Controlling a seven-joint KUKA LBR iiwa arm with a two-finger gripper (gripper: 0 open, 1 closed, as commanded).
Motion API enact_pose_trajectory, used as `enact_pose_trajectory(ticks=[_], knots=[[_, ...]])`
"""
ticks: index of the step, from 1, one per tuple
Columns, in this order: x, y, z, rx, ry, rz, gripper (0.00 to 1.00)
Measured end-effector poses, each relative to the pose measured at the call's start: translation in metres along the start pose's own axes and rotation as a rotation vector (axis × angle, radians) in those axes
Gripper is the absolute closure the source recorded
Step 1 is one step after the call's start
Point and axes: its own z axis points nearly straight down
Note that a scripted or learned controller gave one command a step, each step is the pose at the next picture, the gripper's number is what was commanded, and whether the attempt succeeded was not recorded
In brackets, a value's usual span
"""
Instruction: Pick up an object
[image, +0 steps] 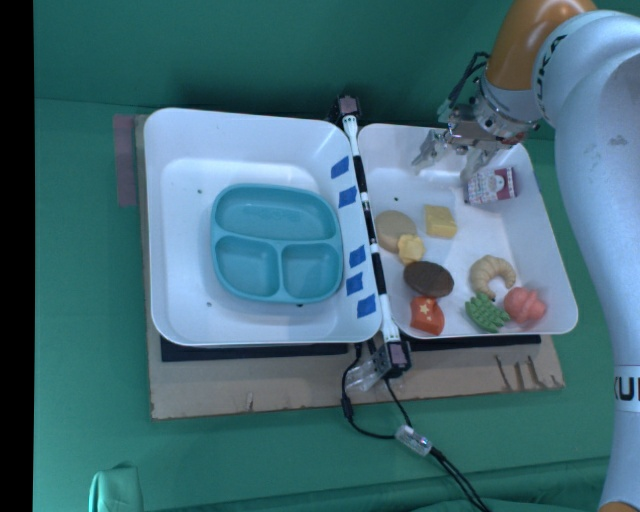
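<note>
My claw (446, 152) hangs spread wide, holding nothing, just left of the small red-and-white carton (491, 186) in the right white bin (560, 300). Advice: centre over carton, descend straight, then close.

Even, soft light is falling from above, washing the white bins (180, 140) nearly featureless. Shadows are staying faint. Everything is looking slightly soft, and colours are leaning green.

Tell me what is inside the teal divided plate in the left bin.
The teal plate shows three compartments, each showing bare teal surface with no food in it. The patch of left bin floor beneath the plate is covered and cannot be seen.
</note>
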Motion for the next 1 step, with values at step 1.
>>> enact_pose_trajectory(ticks=[1], knots=[[0.0122,-0.0009,0.0017,0.001,-0.005,0.003,0.00]])
